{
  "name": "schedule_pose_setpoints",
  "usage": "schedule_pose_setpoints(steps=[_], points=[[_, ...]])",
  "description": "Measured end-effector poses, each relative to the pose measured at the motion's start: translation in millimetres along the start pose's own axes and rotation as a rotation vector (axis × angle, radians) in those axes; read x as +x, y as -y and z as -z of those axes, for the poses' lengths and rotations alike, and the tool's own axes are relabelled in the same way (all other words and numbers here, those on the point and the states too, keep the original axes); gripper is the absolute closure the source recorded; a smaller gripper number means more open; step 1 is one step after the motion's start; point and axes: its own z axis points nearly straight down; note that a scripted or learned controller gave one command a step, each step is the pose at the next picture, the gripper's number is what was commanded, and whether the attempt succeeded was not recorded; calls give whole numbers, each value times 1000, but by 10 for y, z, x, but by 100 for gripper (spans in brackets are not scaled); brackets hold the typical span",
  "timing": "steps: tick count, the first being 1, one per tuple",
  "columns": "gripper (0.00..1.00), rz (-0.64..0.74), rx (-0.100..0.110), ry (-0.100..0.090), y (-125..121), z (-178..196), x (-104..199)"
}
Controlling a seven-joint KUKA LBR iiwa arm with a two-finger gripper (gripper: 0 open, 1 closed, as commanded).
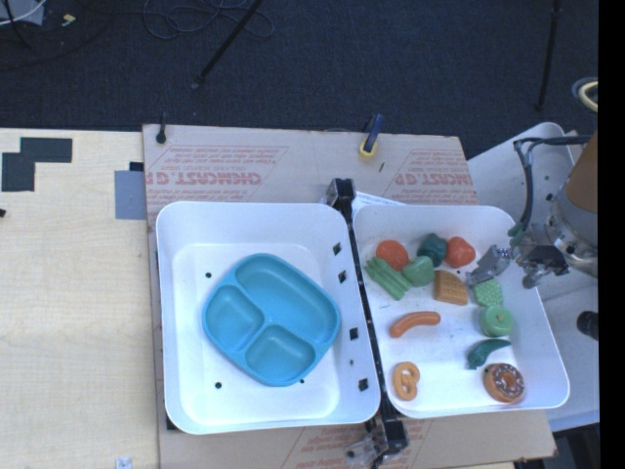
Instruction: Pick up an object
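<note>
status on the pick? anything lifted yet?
Done: the arm has reached the right bin; the gripper sits low at its right side, over the green waffle piece. In hand: nothing visibly held; I can't tell how the jaws stand. Left: the grasp and lift. The hot dog, pretzel and donut lie untouched, and the blue plate is in the left bin.

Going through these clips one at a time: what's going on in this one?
The robot arm reaches in from the right, its gripper low over the right bin, beside a green waffle piece among the toy foods. Nothing is visibly held. A sausage, pretzel and donut lie untouched. The left bin holds a blue divided plate.
</note>
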Motion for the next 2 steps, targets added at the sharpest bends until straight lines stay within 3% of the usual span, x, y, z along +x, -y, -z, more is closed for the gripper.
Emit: schedule_pose_setpoints(steps=[1,2], points=[[0,2,-14,3,-24,75,-1],[0,3,-7,0,66,-436,-24]])
